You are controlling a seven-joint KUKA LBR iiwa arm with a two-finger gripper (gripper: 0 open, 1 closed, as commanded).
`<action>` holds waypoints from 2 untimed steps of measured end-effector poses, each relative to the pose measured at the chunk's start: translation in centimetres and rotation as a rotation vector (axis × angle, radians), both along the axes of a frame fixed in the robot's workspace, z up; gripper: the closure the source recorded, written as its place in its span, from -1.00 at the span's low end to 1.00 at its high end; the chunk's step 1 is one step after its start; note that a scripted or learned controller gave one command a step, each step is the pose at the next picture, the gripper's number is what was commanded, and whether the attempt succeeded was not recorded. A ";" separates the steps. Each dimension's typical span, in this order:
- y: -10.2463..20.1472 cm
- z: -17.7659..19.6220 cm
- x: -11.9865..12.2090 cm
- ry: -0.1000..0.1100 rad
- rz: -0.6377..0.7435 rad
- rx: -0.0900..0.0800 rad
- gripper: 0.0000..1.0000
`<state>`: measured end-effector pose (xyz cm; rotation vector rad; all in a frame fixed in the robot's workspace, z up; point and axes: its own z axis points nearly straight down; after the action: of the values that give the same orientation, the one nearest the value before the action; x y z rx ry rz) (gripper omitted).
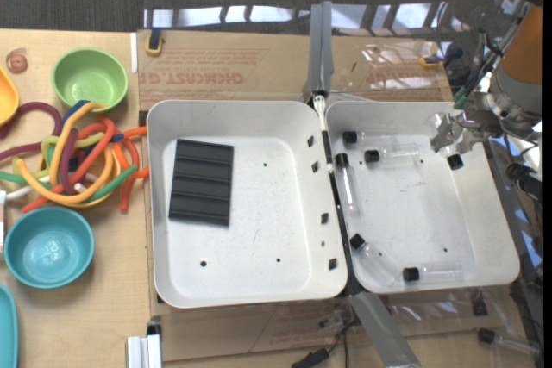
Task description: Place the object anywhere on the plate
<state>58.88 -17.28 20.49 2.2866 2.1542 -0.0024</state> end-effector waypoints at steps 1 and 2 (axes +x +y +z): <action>-1.0 -5.1 -7.4 0.002 0.168 0.002 1.00; -4.9 -3.9 -4.2 -0.001 0.213 0.001 1.00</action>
<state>54.67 -22.22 16.63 2.0445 2.3847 -0.0007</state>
